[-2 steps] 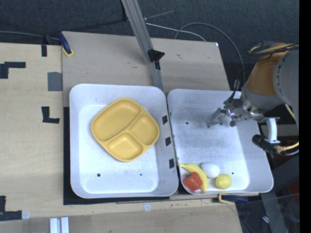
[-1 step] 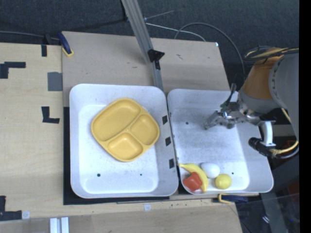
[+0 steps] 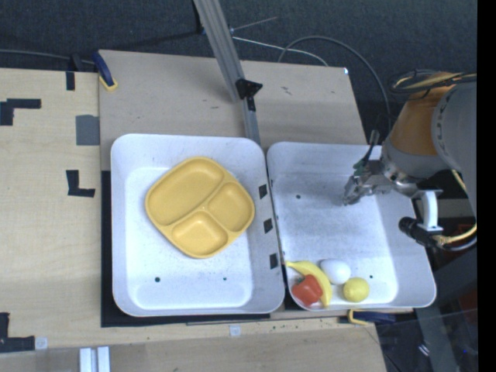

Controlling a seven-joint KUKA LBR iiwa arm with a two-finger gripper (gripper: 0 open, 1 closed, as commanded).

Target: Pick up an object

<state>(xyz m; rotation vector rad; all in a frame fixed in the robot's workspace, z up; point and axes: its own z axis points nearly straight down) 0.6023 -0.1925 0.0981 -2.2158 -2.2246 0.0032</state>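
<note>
Banana (image 3: 313,274) well apart from tool (image 3: 355,193)

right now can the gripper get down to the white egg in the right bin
Probably yes. The gripper hangs over the same right bin, with bare floor between it and the white egg. The catch: the egg sits tight between the banana and the lemon, so finger room looks slim.

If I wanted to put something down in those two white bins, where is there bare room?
Left bin: a bare strip along its near edge, below the yellow plate. Right bin: the open middle, between the pincer at the far side and the toys in the near corner. Crowded there: banana, red piece, white egg and yellow ball bunch together.
</note>
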